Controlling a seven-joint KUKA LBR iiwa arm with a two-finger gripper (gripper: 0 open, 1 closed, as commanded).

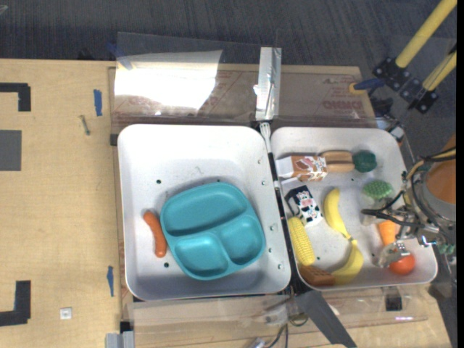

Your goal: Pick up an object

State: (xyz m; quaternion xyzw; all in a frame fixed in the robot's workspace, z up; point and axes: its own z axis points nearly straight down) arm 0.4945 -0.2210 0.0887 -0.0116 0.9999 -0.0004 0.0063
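The right bin (341, 138) holds several toy foods. A yellow banana (336, 217) lies in its middle and a corn cob (301, 241) runs along its left wall. A small black-and-white cow-patterned carton (305, 204) sits above the corn. At the back are a hot dog in a bun (338, 161), a dark green piece (365, 160) and a leafy green piece (377, 189). My gripper (397, 227) reaches in from the right, low over the bin's right side. It is right by an orange piece (387, 233) and above a red tomato (402, 264).
The left bin (145, 151) holds a teal divided plate (212, 229) and an orange sausage (156, 234) beside the plate's left edge. A brown piece (317, 275) lies at the right bin's front wall. Yellow poles (428, 24) stand at the back right.
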